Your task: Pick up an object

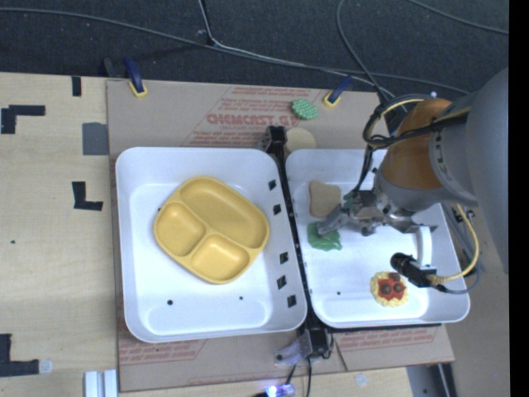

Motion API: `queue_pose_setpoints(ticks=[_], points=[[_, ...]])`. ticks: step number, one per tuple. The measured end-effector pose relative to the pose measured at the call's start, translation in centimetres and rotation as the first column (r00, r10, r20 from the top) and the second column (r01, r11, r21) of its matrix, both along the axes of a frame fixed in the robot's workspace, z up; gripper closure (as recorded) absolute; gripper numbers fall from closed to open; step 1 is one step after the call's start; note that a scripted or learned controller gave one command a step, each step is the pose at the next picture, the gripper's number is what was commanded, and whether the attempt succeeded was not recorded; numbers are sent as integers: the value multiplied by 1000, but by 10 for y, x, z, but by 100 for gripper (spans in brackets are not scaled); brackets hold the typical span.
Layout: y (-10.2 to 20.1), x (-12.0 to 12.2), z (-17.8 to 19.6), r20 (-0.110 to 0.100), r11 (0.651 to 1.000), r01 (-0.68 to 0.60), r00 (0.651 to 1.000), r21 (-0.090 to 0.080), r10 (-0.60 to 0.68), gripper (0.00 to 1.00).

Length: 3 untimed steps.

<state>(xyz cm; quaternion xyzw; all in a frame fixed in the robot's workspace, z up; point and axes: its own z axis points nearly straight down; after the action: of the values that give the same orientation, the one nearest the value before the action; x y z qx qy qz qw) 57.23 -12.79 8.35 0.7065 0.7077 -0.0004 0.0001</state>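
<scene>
**Gripper low in right bin, at green piece**

Cardboard-topped bench, two white bins side by side. Gripper sits low in right bin, center-right of frame; can't tell if its fingers are apart or together. Its tip is just beside green object; contact unclear. Tan object just above it. Yellow-red object near lower right of that bin. Left bin holds yellow divided plate. Green dotted disc lies on cardboard, top center.

Even, diffuse overhead light, moderately bright. Two shallow white plastic bins nearly blown out, faint soft shadows inside. Glossy yellow divided plastic tray carries mild sheen. Overall focus slightly soft, grainy.
</scene>
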Motion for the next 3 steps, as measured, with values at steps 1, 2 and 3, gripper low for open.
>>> queue_pose_setpoints(ticks=[1, 2, 3], points=[[0, 1, 13, 3, 1000, -1, 1000, 0, 1, 100], [9, -1, 59, 2, 1000, 0, 1000, 1, 0, 100], [10, 5, 122, 6, 1000, 0, 1000, -1, 0, 100]])
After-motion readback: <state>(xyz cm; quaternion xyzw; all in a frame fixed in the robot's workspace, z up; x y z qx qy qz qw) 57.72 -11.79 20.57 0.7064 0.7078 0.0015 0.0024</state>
